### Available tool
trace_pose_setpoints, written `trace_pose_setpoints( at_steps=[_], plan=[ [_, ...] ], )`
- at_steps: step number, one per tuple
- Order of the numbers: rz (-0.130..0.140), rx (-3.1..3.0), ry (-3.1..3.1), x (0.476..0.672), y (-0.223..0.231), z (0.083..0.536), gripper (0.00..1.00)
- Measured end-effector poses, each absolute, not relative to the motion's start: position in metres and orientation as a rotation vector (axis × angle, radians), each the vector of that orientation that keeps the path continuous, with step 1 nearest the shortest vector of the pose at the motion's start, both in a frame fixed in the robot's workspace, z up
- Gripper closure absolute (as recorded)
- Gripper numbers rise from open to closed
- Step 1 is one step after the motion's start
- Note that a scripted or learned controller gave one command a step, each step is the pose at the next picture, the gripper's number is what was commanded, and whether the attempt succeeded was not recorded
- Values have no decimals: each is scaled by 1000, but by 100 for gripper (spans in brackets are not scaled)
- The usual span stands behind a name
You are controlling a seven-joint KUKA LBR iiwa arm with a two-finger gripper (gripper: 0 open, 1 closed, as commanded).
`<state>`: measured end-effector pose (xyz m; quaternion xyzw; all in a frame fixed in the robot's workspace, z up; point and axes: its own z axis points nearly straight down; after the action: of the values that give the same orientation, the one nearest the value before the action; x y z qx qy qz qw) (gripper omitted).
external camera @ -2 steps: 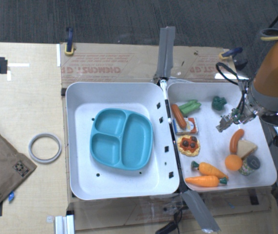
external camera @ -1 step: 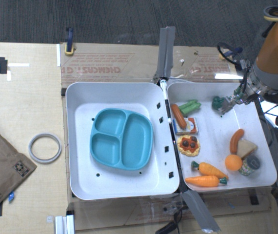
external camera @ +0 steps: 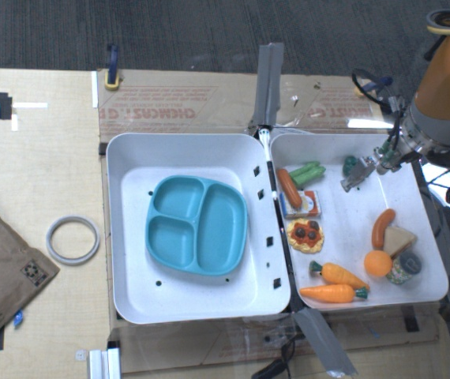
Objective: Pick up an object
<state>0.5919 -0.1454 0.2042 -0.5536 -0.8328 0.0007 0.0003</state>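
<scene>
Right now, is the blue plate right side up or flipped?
Right side up. The blue plate lies flat in the left bin with its three compartments facing up, rims and dividers visible, nothing in them.

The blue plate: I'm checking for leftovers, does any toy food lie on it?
No, the blue plate has bare compartments; the toy food lies in the right bin.

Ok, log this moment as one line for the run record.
task: pick up an object | gripper: over right bin, upper area, holding nothing | toy food: lying in right bin | blue plate: left bin
</scene>
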Motion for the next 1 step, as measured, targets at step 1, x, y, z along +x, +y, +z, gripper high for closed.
trace_pose_setpoints(
  at_steps=[1],
  plan=[
    [2, -1734, -2618, 556, -210, 96, 0]
  ],
)
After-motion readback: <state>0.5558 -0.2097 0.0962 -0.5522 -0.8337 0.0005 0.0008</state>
